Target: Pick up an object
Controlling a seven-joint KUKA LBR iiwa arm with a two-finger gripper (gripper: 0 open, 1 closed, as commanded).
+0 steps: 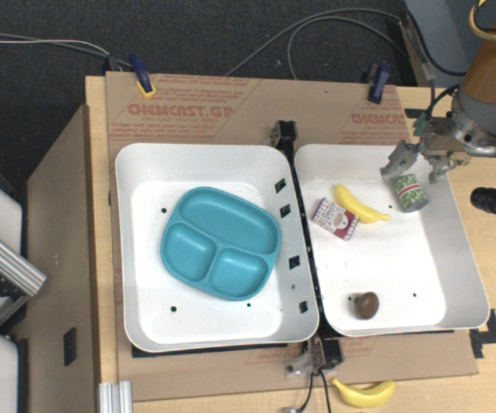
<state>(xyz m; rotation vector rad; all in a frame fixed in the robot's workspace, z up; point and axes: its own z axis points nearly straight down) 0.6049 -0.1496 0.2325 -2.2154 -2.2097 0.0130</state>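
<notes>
My gripper point(418, 169) hangs over the far right corner of the right bin point(455, 269). Its fingers point(397, 161) are spread apart, so it is open. A small can with a green label point(411, 193) sits tilted just below the fingertips, and I see no grip on it. Left of the can lies a yellow banana point(360, 205). Beside the banana is a small pink and white packet point(335, 218). A brown round object point(366, 305) rests near the bin's front edge.
The left bin point(136, 256) holds a teal divided plate point(220, 242). A black divider with clips point(295, 231) runs between the bins. A second banana point(364, 391) lies outside the bins at the bench's front. Blue clamps point(142, 77) hold the far edge.
</notes>
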